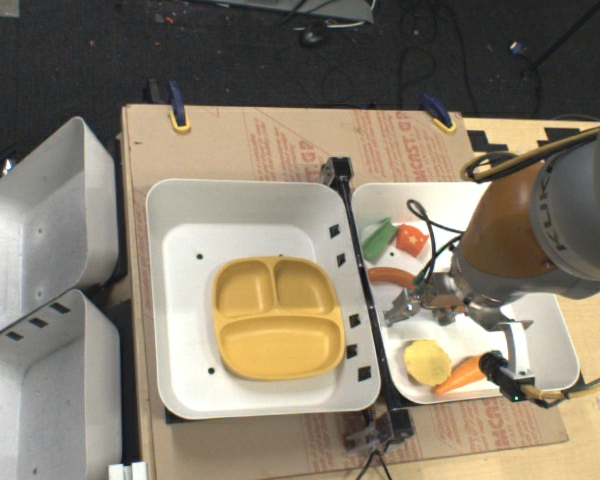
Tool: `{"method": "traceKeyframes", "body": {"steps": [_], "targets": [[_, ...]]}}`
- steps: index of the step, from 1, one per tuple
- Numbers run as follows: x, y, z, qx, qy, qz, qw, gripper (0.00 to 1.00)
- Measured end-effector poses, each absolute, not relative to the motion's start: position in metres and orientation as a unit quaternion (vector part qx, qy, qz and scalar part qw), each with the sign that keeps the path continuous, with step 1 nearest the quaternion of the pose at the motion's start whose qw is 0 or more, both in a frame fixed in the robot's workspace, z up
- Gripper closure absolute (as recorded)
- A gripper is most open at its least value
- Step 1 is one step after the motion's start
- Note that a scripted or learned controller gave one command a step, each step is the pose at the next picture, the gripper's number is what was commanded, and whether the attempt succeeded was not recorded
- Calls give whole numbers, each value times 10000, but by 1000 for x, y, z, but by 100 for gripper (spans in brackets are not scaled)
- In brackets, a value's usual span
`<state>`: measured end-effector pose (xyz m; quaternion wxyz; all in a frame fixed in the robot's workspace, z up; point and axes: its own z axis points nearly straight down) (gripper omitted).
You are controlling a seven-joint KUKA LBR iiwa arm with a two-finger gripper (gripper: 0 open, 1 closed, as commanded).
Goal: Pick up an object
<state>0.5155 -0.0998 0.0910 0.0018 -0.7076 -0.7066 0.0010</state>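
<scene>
Your candidates all lie in the right bin (pixel 565 363): a yellow round piece (pixel 427 362) near the front, an orange carrot (pixel 460 373) just beside it, a red-orange sausage shape (pixel 388 276) toward the middle, and a green piece (pixel 378 237) with a red pepper (pixel 411 239) near the back. The gripper (pixel 412 303) sits low between the sausage shape and the yellow piece, close to the divider wall. You cannot tell from this angle whether it is open or closed, and nothing is visibly caught in it.

The risk, as you should judge it, is a closure on air: the gripper seems to sit in the gap between items, not over one. So close to the divider it could scrape the wall or nudge the sausage shape aside. The left bin (pixel 170 268) with its yellow tray (pixel 277 318) is well apart.
</scene>
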Motion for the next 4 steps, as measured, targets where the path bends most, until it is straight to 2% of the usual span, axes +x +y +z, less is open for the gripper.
{"method": "traceKeyframes", "body": {"steps": [1, 3, 4], "targets": [[516, -100, 102, -7083, -7059, 1, 7, 100], [524, -100, 210, -7059, -7083, -21, -32, 100], [525, -100, 233, -7060, -7083, -11, -22, 100]]}}
